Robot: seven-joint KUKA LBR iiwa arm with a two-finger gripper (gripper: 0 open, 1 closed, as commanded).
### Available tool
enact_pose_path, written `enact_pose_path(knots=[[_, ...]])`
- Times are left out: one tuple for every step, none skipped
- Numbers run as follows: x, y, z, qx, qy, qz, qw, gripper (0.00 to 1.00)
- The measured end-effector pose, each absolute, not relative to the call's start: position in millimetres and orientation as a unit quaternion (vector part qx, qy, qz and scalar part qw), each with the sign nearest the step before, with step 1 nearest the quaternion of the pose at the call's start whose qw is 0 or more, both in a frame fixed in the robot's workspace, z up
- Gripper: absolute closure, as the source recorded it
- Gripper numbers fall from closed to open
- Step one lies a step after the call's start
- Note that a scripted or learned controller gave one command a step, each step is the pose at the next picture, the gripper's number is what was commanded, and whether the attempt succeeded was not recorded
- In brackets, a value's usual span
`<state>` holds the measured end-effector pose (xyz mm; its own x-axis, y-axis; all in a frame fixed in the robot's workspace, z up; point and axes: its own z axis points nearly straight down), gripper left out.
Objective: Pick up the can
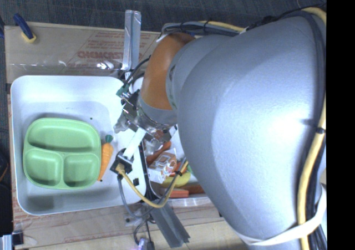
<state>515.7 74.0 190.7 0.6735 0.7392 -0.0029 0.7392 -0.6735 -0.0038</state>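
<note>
**Bench layout: two bins, tray, carrot, arm**

The left bin [33, 91] holds a divided tray [61, 152], with a carrot [105, 160] lying against the tray's right edge. The arm [249, 127] reaches in from the right and covers most of the right bin [186, 202], where small items [166, 167] lie jumbled beneath its wrist.

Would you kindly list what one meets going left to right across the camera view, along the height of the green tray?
Left bin wall → green tray → carrot → gripper among cluttered items → grey arm.
</note>
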Motion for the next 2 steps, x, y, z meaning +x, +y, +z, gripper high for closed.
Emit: enact_pose_path(knots=[[475.0, 81, 190, -0.943, -0.334, 0.0039, 0.002, 0.00], [476.2, 59, 220, -0.952, -0.306, 0.0013, 0.001, 0.00]])
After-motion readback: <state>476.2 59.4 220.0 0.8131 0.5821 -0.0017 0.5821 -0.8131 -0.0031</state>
